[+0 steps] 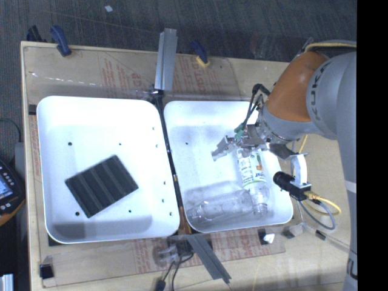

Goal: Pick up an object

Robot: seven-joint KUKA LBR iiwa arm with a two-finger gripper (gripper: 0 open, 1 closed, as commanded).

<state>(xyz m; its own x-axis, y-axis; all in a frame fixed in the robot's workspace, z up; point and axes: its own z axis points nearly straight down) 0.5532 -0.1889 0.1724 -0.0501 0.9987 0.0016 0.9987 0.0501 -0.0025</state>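
In the right bin [194, 132] my gripper [233, 145] hangs low over the bin's right half, reaching in from the right. Just below it lies a small white bottle [251, 173] with a green and red label, its top end right at the gripper. Whether the gripper touches the bottle is unclear. A clear plastic bottle [223, 207] lies on its side along the front wall of the same bin. A dark ridged rectangular pad [101, 185] lies flat in the left bin [91, 117].
The grey arm with its orange band [294, 96] crosses the right bin's right edge. A black fitting and yellow cable [303, 196] sit just outside that bin. Blue clamps [59, 39] hold the bench's far edge, and a metal bar [165, 59] stands between the bins.
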